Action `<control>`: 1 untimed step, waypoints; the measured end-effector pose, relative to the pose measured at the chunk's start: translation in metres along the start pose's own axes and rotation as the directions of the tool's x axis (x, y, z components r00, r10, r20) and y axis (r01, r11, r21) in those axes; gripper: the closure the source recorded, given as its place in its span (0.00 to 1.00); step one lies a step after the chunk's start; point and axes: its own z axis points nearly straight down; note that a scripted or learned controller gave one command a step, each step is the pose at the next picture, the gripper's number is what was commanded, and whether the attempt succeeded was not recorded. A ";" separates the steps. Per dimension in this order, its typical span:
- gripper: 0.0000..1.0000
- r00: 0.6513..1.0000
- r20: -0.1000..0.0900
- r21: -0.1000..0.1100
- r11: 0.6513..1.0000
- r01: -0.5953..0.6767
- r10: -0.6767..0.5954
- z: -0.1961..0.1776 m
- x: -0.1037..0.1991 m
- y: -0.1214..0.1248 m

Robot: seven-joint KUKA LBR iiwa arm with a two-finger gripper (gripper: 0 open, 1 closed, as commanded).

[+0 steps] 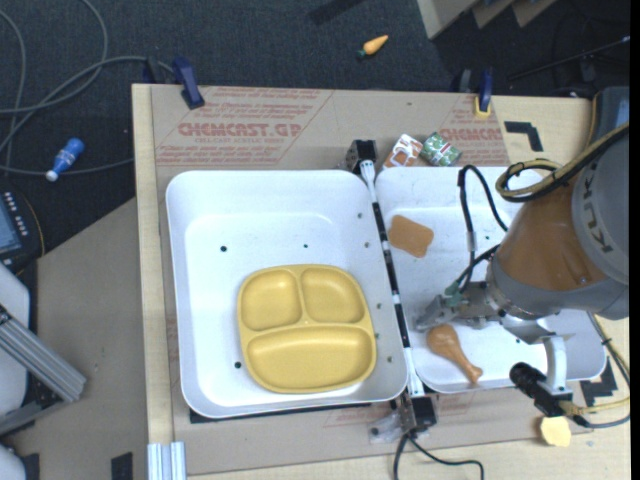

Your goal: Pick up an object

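Note:
In the right bin (440, 196) a brown toast-like slice (410, 236) lies near the left wall, and a tan drumstick-shaped piece (453, 351) lies toward the front. My gripper (440, 313) reaches in from the right, low in the bin, its tips just above and left of the drumstick's thick end. The grey arm with its orange band (545, 243) covers the bin's right half. Nothing shows clearly between the fingers.
The left bin (200, 218) holds a yellow three-compartment plate (304, 326). Behind the right bin sit a small red-white packet (404, 151) and a green one (440, 149). A black cable (470, 218) loops over the right bin. A yellow piece (553, 431) lies on the bench front right.

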 end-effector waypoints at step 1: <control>0.00 1.000 0.001 -0.001 1.000 0.000 0.000 0.000 -0.004 0.000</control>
